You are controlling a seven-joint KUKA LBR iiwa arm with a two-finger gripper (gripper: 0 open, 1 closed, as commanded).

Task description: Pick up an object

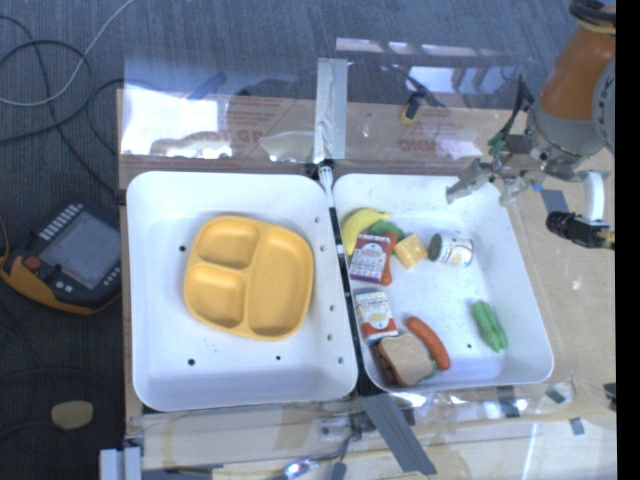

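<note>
The right bin (520,268) holds several toy foods: a yellow banana (360,220), a red packet (369,261), a yellow cheese block (408,252), a small can (453,250) on its side, a green pea pod (489,325), a red hot dog (429,341), a sandwich (404,361) and a second packet (375,314). My gripper (489,187) hangs over the bin's far right corner, above and to the right of the can. Its fingers are spread apart, open, with nothing between them.
A yellow sectioned plate (248,276) lies in the left bin (150,298). A divider wall (340,268) runs between the two bins. Clear plastic panels stand behind both bins. A teach pendant (68,258) rests on the floor at the left.
</note>
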